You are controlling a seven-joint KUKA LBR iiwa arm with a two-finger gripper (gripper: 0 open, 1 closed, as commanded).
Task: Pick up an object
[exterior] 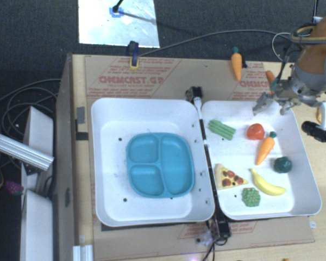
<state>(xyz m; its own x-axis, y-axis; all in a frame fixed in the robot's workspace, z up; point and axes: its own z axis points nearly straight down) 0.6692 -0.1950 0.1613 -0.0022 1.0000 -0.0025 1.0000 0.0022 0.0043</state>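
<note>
I work over a bench (152,75) covered with printed cardboard sheet, dark carpet beyond it and loose cables trailing on the floor at the left. Two shallow white bins sit side by side: the left bin (108,124) carries a blue divided plate (160,165), and the right bin (299,200) carries the toy food. My gripper (271,103) hangs over the far right corner of the right bin, its two fingers spread apart with nothing between them. The nearest pieces are the red tomato (255,131) and, just beside it, the carrot (265,149) I would count as my object; the carrot lies in the middle right of the bin, its long axis slanting, green top toward the far right and its tip toward the near left. A green ridged vegetable (221,129) lies near the divider, slanted across the far left of this bin. Nearer the front sit a pizza slice (229,176), a broccoli head (251,197), a banana (267,184) running left to right, and a dark green round piece (282,165) close to the right wall. A second carrot (237,65) lies outside the bins on the cardboard, upright in the view with its green top away. The bin floor between the tomato and the far wall is bare white, and so is the near right corner.
</note>
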